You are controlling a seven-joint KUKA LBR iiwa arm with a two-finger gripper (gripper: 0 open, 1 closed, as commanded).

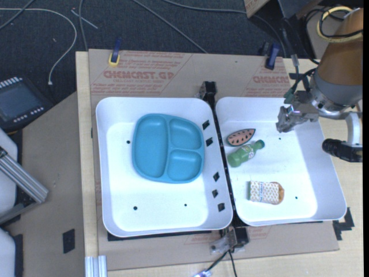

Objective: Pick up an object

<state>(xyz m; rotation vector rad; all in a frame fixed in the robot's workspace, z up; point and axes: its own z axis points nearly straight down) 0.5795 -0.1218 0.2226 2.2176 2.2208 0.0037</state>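
Objects for picking, a green bottle (245, 153) among them, were noted in the right bin (323, 172). The gripper (286, 120) was poised above, grasp state indeterminable; descent was judged outstanding.

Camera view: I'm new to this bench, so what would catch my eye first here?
A big light-blue plastic divided plate lies in the left white bin. In the right white bin lie a watermelon-slice toy, a small green bottle and a wrapped snack. The end effector is over that bin's upper part.

Blue divided plate (168, 148) in left white bin (115, 212); cables (57, 16) on dark floor.
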